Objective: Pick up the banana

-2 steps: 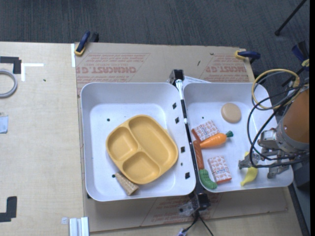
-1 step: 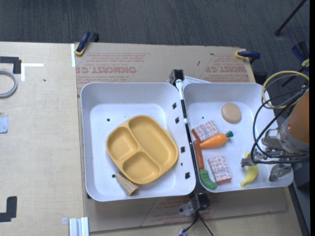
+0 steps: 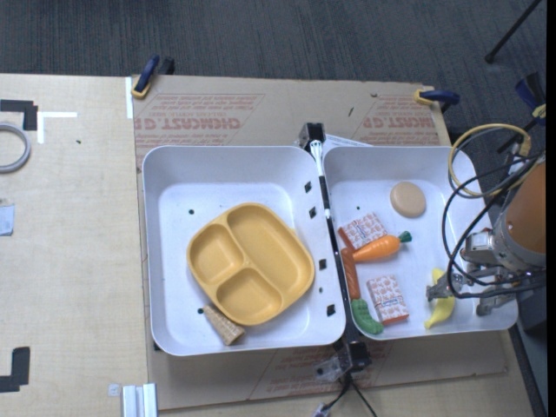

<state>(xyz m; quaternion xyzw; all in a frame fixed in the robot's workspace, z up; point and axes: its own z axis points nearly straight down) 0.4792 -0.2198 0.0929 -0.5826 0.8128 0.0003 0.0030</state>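
The banana (image 3: 439,312) is small and yellow and lies in the front right corner of the right bin (image 3: 365,165), close to the bin's front wall. My gripper (image 3: 453,290) hangs low directly over the banana's upper end, at the end of the grey arm with the orange band (image 3: 530,220) that comes in from the right. The gripper body hides part of the banana. A yellow tip (image 3: 439,276) shows just left of the gripper.
The right bin also holds a carrot (image 3: 379,248), a tan round bun (image 3: 407,199), two printed packets (image 3: 387,299), a red sausage (image 3: 349,273) and a green vegetable (image 3: 367,321). The left bin has a yellow divided plate (image 3: 250,263) and a brown block (image 3: 224,326).
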